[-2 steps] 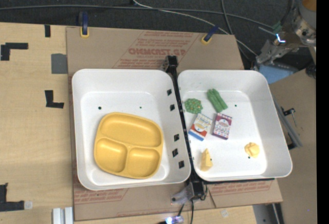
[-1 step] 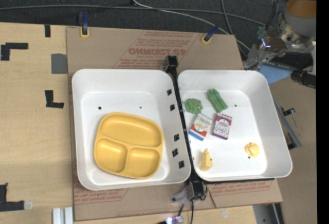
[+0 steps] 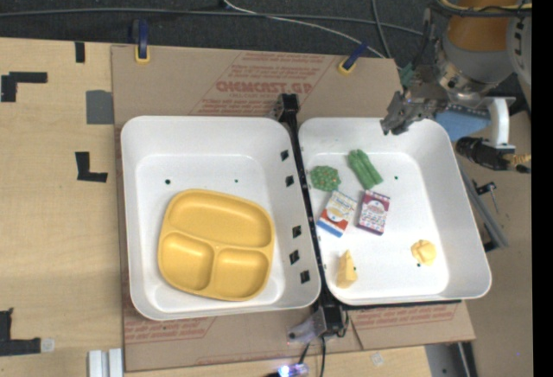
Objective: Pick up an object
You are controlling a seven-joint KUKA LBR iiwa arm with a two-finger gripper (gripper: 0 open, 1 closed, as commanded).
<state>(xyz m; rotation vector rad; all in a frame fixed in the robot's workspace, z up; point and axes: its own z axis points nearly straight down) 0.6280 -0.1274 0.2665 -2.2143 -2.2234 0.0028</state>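
My gripper (image 3: 399, 122) hangs over the far rim of the right bin (image 3: 458, 194), near its back right corner, with nothing seen between its fingers. In that bin lie a long green vegetable (image 3: 364, 168), a round green toy (image 3: 326, 177), a small white, red and blue box (image 3: 338, 213), a purple carton (image 3: 373, 213), a yellow wedge (image 3: 346, 269) and a small yellow toy (image 3: 422, 252). All of them rest on the bin floor, well forward and left of the gripper.
The left bin (image 3: 138, 194) holds a yellow divided plate (image 3: 216, 243). A black divider with clips (image 3: 296, 194) runs between the bins. Cardboard (image 3: 251, 81) lies under both, and cables cross the dark back edge.
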